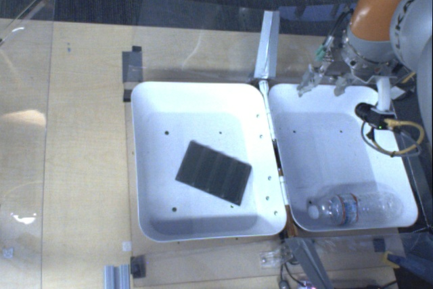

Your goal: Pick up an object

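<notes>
Bottle (352,208), clear plastic, looks light and slippery; grasp mid-body. Gripper (323,78) hangs near the bin's far edge, its opening impossible to judge.

Cut off, blurred, or unreadable

Arm (399,10) cropped by the right edge past the orange band; gripper (323,78) small and smeared over the right bin's (325,139) far rim, finger spacing impossible to judge. Label on the clear plastic bottle (352,208) too small to read. Bench clutter cropped along the bottom edge.
</notes>
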`<action>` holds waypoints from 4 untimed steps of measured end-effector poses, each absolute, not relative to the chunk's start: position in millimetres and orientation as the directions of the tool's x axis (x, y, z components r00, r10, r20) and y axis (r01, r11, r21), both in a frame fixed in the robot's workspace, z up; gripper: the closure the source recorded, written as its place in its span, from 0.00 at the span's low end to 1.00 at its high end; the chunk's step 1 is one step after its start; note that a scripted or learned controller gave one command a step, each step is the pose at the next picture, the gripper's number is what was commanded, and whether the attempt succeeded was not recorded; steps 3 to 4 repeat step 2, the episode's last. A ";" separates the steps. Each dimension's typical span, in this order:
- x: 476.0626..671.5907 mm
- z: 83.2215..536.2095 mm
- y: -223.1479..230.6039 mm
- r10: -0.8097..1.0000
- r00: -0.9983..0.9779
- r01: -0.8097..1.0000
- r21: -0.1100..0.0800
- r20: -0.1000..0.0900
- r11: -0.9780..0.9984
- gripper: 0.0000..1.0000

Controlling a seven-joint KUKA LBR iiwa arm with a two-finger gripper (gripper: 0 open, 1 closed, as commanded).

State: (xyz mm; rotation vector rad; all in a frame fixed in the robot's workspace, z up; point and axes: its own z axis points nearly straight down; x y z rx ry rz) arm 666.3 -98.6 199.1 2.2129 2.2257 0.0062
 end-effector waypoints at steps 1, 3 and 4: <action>620.1 152.1 -159.5 0.988 -0.154 0.988 0.006 -0.002 0.155 0.00; 535.4 154.2 -157.4 0.994 0.112 0.994 0.004 0.001 -0.112 0.00; 535.4 154.2 -157.4 0.994 0.112 0.994 0.004 0.001 -0.112 0.00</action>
